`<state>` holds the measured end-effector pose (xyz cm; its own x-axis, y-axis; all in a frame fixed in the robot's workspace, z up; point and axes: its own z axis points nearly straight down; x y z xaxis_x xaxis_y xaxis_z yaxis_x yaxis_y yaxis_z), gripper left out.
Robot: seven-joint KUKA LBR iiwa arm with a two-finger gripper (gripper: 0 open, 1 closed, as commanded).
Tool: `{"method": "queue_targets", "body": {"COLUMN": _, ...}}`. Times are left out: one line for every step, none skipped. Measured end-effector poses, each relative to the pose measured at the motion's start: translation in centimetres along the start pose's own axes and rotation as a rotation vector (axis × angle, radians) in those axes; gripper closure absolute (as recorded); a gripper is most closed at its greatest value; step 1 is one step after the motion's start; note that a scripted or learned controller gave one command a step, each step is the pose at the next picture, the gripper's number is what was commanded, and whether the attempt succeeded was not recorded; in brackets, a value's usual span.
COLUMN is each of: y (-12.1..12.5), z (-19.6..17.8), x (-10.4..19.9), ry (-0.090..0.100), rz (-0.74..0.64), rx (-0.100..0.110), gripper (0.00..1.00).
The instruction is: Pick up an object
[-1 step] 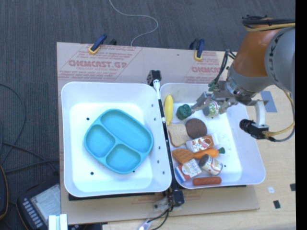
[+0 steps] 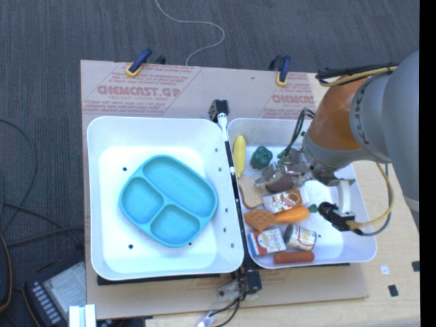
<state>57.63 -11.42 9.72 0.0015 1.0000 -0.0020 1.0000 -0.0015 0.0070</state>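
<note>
In the left bin, a blue three-compartment plate lies centred. Along the right bin's left wall stands a yellow banana, beside a green toy, toast, carrot, packets and sausage. The gripper hangs over the toast; its grip cannot be told.

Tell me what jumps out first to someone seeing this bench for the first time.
The bright blue divided plate lies alone in the left bin, a big patch of colour against the white. The right bin is crowded with small toy foods, among them a yellow banana by its left wall and an orange carrot near the middle. Over that clutter hangs the arm, grey with an orange band, reaching in from the right.
</note>
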Motion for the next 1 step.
{"method": "queue_targets", "body": {"y": 0.04, "z": -1.02, "x": 0.11, "ry": 0.002, "rz": -0.001, "rx": 0.001, "gripper": 1.0}}
